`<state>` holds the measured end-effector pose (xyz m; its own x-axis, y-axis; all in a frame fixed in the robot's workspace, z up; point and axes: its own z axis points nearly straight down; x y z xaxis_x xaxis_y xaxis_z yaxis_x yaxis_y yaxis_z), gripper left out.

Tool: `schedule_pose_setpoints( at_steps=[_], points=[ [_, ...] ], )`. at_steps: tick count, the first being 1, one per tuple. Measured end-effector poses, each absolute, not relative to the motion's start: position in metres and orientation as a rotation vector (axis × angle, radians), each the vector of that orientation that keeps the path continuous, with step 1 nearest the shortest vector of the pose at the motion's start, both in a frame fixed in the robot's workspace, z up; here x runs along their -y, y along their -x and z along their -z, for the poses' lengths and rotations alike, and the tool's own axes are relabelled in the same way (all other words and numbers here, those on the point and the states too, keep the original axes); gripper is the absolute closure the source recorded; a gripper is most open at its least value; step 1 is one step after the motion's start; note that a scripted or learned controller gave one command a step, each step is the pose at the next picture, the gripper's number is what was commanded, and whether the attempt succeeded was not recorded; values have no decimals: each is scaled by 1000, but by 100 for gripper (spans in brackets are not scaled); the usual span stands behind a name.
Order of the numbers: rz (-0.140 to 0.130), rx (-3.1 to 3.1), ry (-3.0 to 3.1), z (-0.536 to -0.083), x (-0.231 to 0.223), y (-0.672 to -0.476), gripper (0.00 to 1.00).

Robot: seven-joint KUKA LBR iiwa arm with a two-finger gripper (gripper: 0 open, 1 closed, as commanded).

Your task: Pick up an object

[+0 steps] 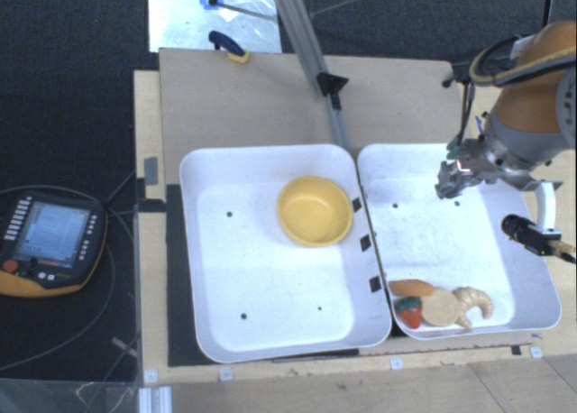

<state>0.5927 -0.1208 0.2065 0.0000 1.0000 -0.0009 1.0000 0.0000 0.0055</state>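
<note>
Single overhead view, slanted. Two shallow white bins sit side by side on the tabletop (225, 105): left bin (216, 312) and right bin (532, 303), touching along their inner walls.

Left bin contents: one yellow bowl (314, 211), upright, in the far right part of the bin, close to the shared wall.

Right bin contents: a small cluster in the near left corner. From left to right: an orange piece (412, 288) lying along the far side of the cluster, a red piece with a green top (410, 311) beneath it, a pale round disc (440, 308) in the middle, and a tan croissant-shaped item (475, 301) on the right. The pieces touch or overlap one another; exact contact between the orange and red pieces cannot be resolved.

Arm: grey body with orange band enters from the right, over the far right of the right bin. The gripper (451, 180) hangs over the far middle of the right bin, near its back wall. The jaws point down and left; at this resolution I cannot tell whether they are spread or pressed together. Nothing is visible between them.

Relation of objects to jaws: the cluster lies well apart from the jaws, toward the near edge of the same bin and slightly left of them. The bowl lies to the jaws' left, across the shared wall, in the other bin.

Off the tabletop, left: a teach pendant (47, 242) on dark floor.
</note>
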Motion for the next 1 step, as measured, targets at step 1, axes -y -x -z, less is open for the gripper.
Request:
schedule_pose_setpoints(
  at_steps=[1],
  points=[
    [-6,-2218,-2218,-267,125,-588,100]
  ],
)
